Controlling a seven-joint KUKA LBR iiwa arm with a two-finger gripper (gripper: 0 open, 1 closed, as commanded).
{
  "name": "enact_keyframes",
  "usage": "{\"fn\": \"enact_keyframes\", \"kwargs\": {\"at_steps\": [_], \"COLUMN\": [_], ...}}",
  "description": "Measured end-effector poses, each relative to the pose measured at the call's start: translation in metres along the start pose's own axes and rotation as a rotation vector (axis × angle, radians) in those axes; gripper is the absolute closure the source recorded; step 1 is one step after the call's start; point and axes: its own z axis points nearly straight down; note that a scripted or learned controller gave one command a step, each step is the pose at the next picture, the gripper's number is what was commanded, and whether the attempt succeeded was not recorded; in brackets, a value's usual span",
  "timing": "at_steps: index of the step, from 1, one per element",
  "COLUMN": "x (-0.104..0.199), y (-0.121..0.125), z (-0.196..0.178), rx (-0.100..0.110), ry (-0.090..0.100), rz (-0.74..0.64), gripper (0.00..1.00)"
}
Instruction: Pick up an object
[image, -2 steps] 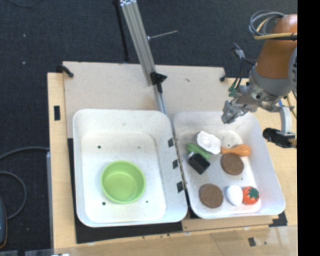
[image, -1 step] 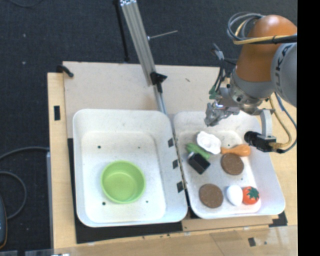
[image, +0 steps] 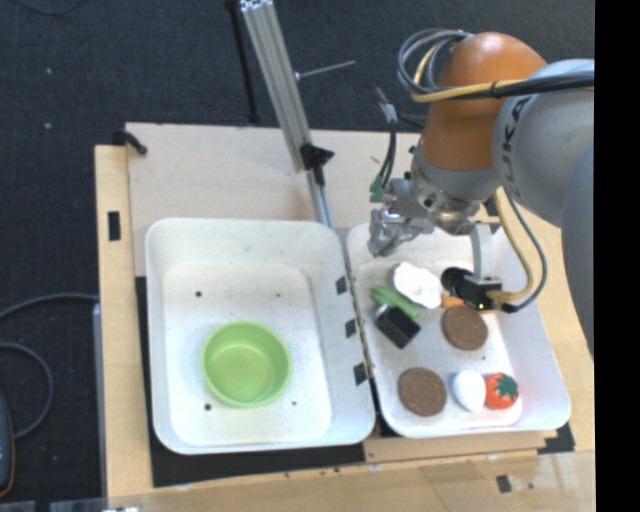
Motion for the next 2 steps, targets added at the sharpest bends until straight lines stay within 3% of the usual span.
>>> {"fn": "enact_keyframes", "kwargs": {"at_steps": [2], "x": [0.101], "y": [-0.015], "z": [0.027], "rx": [0.002], "ry": [-0.001], "rz": [0.001], "gripper": [1.0]}}
